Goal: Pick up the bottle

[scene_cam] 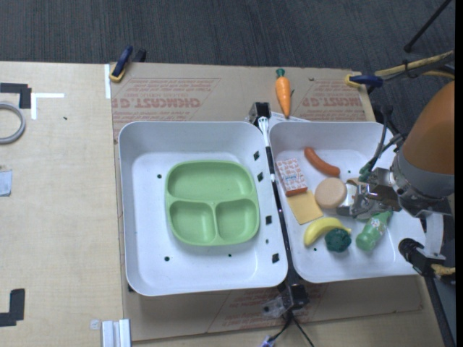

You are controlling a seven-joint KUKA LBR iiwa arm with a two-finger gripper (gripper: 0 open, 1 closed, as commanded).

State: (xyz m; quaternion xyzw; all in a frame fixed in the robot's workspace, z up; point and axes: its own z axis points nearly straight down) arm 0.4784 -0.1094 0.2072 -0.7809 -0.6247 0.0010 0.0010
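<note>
the arm (434,139) comes in from the right side of the bench, its orange band bulking large over the right edge of the right bin, with the grey wrist section just below the band. the gripper (365,202) hangs low inside that bin near its right wall, toward the front half, pointing leftward and down. whether the metal fingertips are spread or closed is too small and cluttered to make out.
</note>
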